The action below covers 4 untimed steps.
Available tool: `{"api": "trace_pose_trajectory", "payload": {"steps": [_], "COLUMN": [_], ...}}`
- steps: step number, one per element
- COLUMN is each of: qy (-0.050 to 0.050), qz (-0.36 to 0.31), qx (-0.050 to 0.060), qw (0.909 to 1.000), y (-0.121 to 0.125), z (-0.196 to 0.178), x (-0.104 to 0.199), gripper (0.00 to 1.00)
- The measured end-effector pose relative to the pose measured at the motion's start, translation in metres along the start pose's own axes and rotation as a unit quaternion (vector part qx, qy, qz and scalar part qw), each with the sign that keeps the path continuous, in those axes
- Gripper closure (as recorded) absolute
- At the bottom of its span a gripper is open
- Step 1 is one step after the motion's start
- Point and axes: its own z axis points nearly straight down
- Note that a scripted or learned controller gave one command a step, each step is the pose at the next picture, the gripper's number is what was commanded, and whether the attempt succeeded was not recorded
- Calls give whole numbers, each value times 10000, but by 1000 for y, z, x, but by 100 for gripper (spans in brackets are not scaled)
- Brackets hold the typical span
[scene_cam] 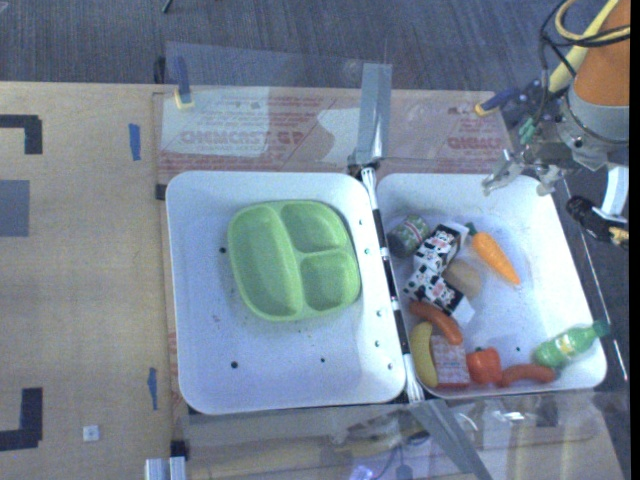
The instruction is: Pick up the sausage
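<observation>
At the near edge of the right bin [580,268] lay a cluster of play food: a yellow banana [424,355] against the divider, a red pepper [484,365] beside it, a thin reddish piece [527,374] further right, and a green bottle [568,346] tilted in the near right corner. Just beyond the banana, the sausage [438,322] lay at a slant, orange-red, touching the banana's far end and resting near the bin's left wall. Behind it sat a black-and-white patterned carton [434,261], with a pale rounded item [466,276] on its right and a small green can [408,235] at its far left. A carrot [495,256] lay further right, apart from the carton.

In the left bin [190,298], a green divided plate [294,259] sat near the middle, its three compartments bare.

Farthest back, above the right bin's far right corner, the claw [522,169] hung well apart from the sausage, its pale fingers [500,176] spread and grasping nothing. The arm [603,78] with its orange band rose behind it, cables looping overhead. The wooden tabletop [80,268] stretched to the left.
</observation>
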Motion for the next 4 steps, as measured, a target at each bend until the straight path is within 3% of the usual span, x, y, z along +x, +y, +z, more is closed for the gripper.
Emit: {"api": "trace_pose_trajectory", "payload": {"steps": [1, 2, 3, 4], "qy": [-4, 13, -7, -2], "qz": [1400, 1466, 1992, 1454], "qx": [-127, -262, -1, 11], "qw": [9901, 9888, 9800, 9894], "y": [-51, -102, -48, -60], "z": [79, 90, -95, -10], "x": [65, 16, 76, 149], "gripper": [0, 0, 0, 0]}}
